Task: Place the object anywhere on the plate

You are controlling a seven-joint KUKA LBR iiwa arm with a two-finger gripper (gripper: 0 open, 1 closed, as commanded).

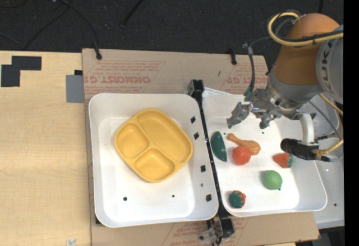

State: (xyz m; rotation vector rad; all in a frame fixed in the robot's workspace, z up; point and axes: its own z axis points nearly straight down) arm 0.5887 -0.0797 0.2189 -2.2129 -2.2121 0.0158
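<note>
Bench [39, 144]: pale wood-grain top, with a printed cardboard sheet [146, 71] under both bins.
Arm [305, 49]: grey body with a smooth, rounded orange band, reaching in from the right above the right bin.
Left bin [101, 183]: shallow, white, glossy plastic with rounded corners.
Right bin [314, 200]: the same white plastic, set just beside the left one, with a black divider strip [205, 149] between them.
Plate [153, 144]: yellow plastic, a rounded rectangle with three compartments, sitting tilted in the middle of the left bin.
Gripper [252, 116]: dark metal fingers spread apart, with nothing between them, poised over the upper part of the right bin.
Green leaf-shaped piece [218, 145]: dark green and glossy, at the right bin's left wall.
Drumstick [244, 142]: orange-brown toy with a thin stem end, touching the red round fruit [241, 155] just below the gripper.
Green round fruit [272, 180]: smooth, lime-coloured, lower in the right bin.
Strawberry [237, 199]: red with a green cap, near the bin's front edge.
Small red piece [282, 159]: near the right side; its shape is hard to make out.
</note>
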